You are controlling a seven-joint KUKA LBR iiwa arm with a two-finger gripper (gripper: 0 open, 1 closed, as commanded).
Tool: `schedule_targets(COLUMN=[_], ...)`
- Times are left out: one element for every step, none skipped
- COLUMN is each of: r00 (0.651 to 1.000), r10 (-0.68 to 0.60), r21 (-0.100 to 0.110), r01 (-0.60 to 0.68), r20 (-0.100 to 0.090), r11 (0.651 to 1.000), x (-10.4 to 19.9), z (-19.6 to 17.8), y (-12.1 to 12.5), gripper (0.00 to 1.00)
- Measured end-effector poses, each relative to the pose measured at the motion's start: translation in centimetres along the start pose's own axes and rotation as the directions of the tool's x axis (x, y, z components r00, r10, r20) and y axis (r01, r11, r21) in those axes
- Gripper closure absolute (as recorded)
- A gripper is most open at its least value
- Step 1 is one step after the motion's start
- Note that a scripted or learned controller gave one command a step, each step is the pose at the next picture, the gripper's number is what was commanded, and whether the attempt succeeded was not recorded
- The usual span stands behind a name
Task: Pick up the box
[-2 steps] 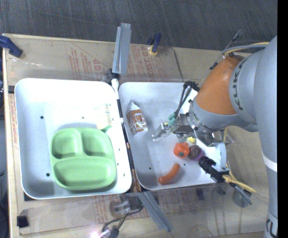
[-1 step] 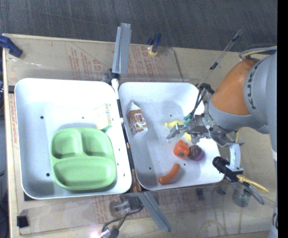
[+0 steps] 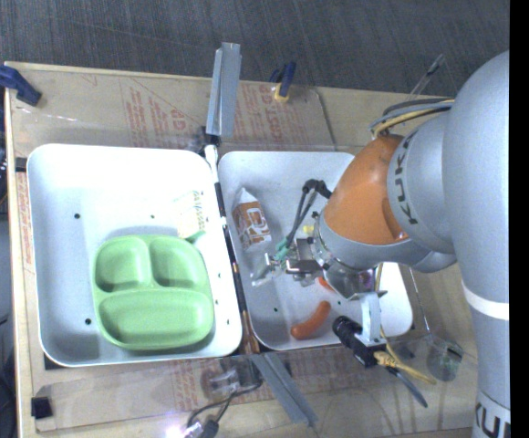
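A small brown box [image 3: 252, 225] with a white mark lies in the right bin [image 3: 274, 167], close to its left wall. My gripper [image 3: 274, 266] hangs low in the same bin, just in front of the box's near end and a little to its right. Whether it touches the box cannot be told, and nothing shows in its grasp. The orange-banded wrist [image 3: 365, 203] covers the middle of the right bin.
An orange sausage [image 3: 310, 320] lies near the right bin's front wall. The left bin [image 3: 64, 181] holds a green divided tray [image 3: 153, 293] and a pale green-and-white carton [image 3: 191, 213] leaning by the dividing wall. Clamps and cables sit on the bench around the bins.
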State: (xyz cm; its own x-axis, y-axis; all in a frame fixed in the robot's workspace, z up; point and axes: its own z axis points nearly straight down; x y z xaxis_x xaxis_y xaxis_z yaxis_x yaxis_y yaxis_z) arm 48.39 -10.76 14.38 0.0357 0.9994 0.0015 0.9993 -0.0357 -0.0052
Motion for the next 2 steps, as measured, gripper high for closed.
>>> schedule_targets(r00=[0.998,0.995], r10=[0.063,-0.097], r21=[0.000,-0.004], r01=[-0.063,0.097], r20=[0.000,0.001], r11=[0.998,0.995], x=[-1.6,-2.8], z=[5.3,5.1], y=[7.3,14.5], gripper=[0.00,0.00])
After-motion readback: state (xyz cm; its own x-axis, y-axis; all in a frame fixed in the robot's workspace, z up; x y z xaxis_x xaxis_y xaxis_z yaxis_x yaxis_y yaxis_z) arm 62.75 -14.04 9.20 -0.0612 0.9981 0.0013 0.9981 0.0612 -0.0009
